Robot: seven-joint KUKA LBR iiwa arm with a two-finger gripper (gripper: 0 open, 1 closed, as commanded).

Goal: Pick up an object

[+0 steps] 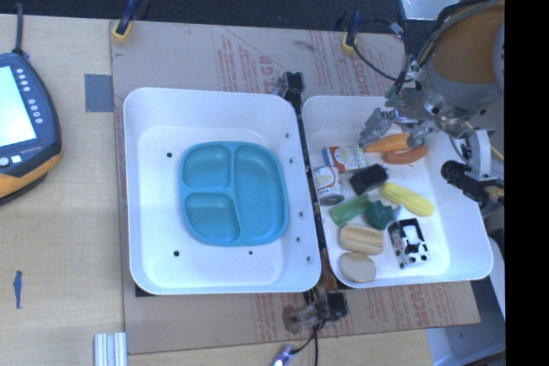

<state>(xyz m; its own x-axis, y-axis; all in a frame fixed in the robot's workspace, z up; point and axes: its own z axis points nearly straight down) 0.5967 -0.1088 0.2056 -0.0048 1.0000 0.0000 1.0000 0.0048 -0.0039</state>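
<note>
The gripper [383, 126] sits over the right bin's [467, 257] far edge, at the near end of an orange carrot [390, 142] lying crosswise toward the arm; whether it pinches it, I cannot tell.

It was a robot lab: a wooden bench [69, 253] carried clamped cardboard [214, 56], two white bins [146, 184], trailing cables [369, 56] and a handheld controller [21, 124].

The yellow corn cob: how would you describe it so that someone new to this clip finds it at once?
Look in the right-hand white bin, the one crowded with small items. Near its middle lies the corn cob, slanted, just right of a black block and above a black-and-white piece. It is the bin's single bright yellow, bumpy item.
</note>
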